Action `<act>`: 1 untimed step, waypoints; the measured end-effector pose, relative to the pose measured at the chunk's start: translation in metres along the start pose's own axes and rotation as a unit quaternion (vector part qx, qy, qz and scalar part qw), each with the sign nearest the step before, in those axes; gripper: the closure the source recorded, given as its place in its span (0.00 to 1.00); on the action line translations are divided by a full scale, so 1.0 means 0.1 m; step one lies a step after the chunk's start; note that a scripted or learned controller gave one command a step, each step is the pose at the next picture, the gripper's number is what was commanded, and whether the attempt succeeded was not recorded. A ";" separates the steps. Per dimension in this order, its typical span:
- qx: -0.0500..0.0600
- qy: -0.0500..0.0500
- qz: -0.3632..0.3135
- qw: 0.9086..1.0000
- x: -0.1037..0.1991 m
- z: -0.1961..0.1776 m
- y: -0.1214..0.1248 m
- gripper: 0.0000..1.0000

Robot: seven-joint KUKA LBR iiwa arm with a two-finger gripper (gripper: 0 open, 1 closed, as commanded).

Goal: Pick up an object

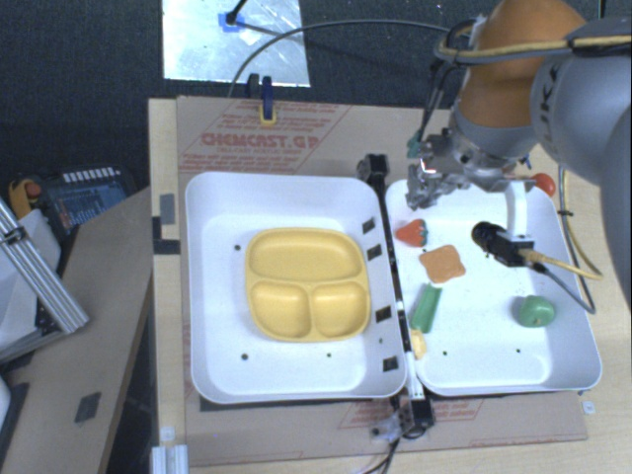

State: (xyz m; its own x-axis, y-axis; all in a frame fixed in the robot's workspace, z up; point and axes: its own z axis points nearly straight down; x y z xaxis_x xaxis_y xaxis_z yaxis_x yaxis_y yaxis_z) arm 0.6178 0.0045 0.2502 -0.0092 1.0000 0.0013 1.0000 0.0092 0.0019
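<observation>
The end effector [423, 188] hovers at the 11 o'clock corner of the right bin [578, 358]; its state cannot be told. Nearest it, at its 6 o'clock, lies a red strawberry [412, 232], with an orange slice [441, 264], green stick [426, 307] and green apple [534, 311] spread toward 5 o'clock. A yellow divided tray [305, 283] occupies the left bin [212, 354].
</observation>
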 end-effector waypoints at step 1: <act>0.000 0.000 0.000 1.000 0.53 -0.03 -0.05 1.00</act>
